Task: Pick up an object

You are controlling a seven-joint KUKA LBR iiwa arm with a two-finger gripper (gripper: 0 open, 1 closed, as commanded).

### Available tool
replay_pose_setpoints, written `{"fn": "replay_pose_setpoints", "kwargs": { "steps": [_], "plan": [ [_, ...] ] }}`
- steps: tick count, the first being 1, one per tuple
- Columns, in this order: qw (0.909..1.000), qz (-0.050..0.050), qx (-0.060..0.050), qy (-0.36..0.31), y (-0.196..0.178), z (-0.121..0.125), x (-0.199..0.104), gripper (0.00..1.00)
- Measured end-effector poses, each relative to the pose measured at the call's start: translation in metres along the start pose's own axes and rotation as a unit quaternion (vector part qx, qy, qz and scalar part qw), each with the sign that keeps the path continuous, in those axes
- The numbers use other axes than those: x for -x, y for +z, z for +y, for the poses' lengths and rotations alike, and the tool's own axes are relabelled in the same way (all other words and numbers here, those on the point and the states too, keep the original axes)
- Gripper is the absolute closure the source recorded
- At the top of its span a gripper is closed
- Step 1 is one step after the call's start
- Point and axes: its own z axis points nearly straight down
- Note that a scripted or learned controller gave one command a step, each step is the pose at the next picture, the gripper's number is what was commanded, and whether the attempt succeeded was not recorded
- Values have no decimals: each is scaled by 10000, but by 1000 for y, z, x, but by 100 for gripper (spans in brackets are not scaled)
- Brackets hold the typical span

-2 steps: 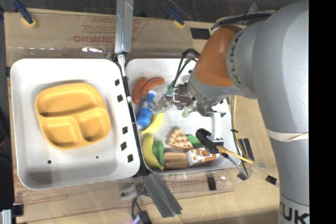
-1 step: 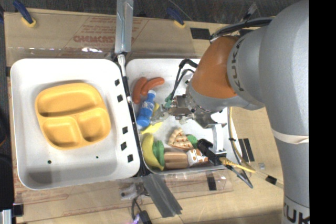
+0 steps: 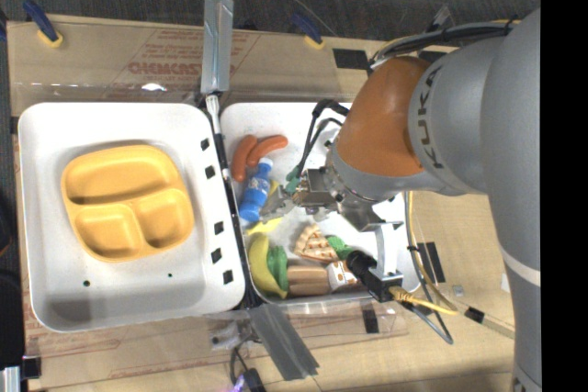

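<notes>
The arm (image 3: 459,115) is seen entering from 3 o'clock, its grey bulk and orange band covering much of the right bin (image 3: 276,117); only that bin's 9 o'clock half and its 12 o'clock rim are left exposed. The left bin (image 3: 37,197) is shown whole, with wide bare floor along its 6 o'clock and 9 o'clock walls. A yellow tray (image 3: 129,197) is set at its centre, tilted slightly, apart from every wall.

In the right bin the objects are crowded against the dividing wall, with little free floor between them. Sausages (image 3: 257,151) lie at 12 o'clock of the cluster, a blue bottle (image 3: 254,193) just below them, a banana (image 3: 262,266) at 7 o'clock, a brown block (image 3: 308,278) at 6 o'clock beside it, and a waffle piece (image 3: 312,243) near the centre. A green item at the banana's edge is too small to be identified.

The gripper (image 3: 292,195) is placed just at 3 o'clock of the bottle, above the cluster. Whether its jaws are apart or together cannot be told, as they are blurred into cables and clutter.
</notes>
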Motion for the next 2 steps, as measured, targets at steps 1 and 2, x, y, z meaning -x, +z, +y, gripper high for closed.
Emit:
{"fn": "replay_pose_setpoints", "kwargs": {
  "steps": [1, 2],
  "plan": [
    [9972, 3, -32, -744, 2, -19, -51, 0],
    [9708, -4, -11, -2400, 2, 49, -59, 0]
  ]
}}
